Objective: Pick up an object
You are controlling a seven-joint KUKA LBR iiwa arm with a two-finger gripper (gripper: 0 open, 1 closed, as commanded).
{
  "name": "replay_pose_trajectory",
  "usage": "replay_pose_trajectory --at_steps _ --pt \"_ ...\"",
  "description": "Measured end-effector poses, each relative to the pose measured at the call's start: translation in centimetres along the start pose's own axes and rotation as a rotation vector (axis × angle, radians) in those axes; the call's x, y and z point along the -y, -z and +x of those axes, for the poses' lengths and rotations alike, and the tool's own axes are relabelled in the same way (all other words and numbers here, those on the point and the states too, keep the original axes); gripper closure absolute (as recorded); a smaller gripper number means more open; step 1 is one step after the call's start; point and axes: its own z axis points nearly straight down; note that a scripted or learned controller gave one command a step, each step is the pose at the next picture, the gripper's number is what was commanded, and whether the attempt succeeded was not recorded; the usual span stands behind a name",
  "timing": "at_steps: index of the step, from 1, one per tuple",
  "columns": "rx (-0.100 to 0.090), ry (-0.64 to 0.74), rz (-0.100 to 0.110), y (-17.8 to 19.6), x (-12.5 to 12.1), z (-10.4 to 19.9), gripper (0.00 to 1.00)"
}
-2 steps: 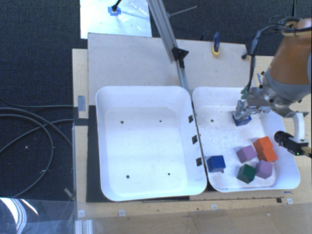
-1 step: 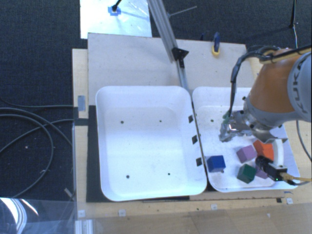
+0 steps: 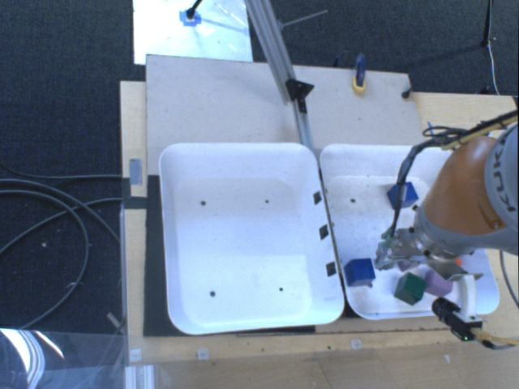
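Note:
In the right bin point(image 3: 349, 186) a blue cube point(image 3: 359, 271) lies near the front left corner. A dark green cube point(image 3: 411, 288) sits to its right, with a pale purple piece point(image 3: 439, 284) touching it on the far side. Another blue block point(image 3: 402, 193) lies further back, partly behind a cable. My gripper point(image 3: 396, 252) hangs low over the bin just behind and between the blue cube and the green cube. It is seen from above, under the grey wrist and the orange band point(image 3: 462, 186). Nothing is visibly held.
The left bin point(image 3: 174, 217) stands beside the right one, and the two share a raised divider point(image 3: 324, 232). A slanted metal pole point(image 3: 276, 47) rises behind the bins. Cables loop on the floor at left point(image 3: 49, 217). The arm's body covers the right bin's right side.

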Motion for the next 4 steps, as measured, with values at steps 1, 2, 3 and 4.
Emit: replay_pose_trajectory --at_steps 1,2,3,4 --pt "-0.001 0.007 -0.013 1.4 -0.4 0.3 1.0" --pt "-0.001 0.01 -0.016 2.5 -0.6 0.3 1.0" --pt "-0.002 0.012 -0.02 3.5 -0.7 0.3 1.0" --pt "-0.002 0.011 -0.019 3.5 -0.7 0.3 0.0"
